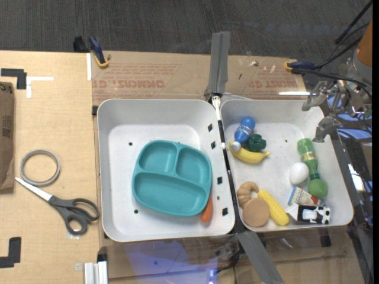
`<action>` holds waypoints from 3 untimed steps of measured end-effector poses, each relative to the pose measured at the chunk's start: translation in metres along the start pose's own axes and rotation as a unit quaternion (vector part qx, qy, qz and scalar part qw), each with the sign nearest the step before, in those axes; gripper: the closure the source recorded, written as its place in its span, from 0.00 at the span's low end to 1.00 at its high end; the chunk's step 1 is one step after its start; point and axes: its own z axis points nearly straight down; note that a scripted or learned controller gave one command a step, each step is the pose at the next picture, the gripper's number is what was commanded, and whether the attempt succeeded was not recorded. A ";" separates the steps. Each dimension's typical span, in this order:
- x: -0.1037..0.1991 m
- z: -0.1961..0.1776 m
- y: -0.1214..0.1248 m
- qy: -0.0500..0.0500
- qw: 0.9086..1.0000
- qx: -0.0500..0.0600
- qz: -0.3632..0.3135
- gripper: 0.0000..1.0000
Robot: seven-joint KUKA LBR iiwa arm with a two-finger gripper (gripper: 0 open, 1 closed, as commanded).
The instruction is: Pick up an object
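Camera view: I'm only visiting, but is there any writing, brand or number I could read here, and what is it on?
Cardboard sheet behind the bins: red printed lettering, upside down, too blurred to read.
Brown bag at the left edge: dark print, too small to read.
Blue and white carton in the right bin: print too small to read.
Nothing else bears text.

Toys (278, 173) loose in rt bin (343, 176)

Teal tray (172, 179) in left bin (112, 158), toys w/ banana (250, 154) (plus corn (273, 207)) in right bin (284, 112).
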 end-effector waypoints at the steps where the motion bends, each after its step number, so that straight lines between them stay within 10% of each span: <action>1: -0.010 0.123 -0.018 0.001 1.000 0.000 -0.006 0.00; 2: 0.028 0.143 -0.018 0.000 1.000 0.000 0.012 0.00; 3: 0.025 0.132 -0.016 -0.003 1.000 0.001 0.010 1.00</action>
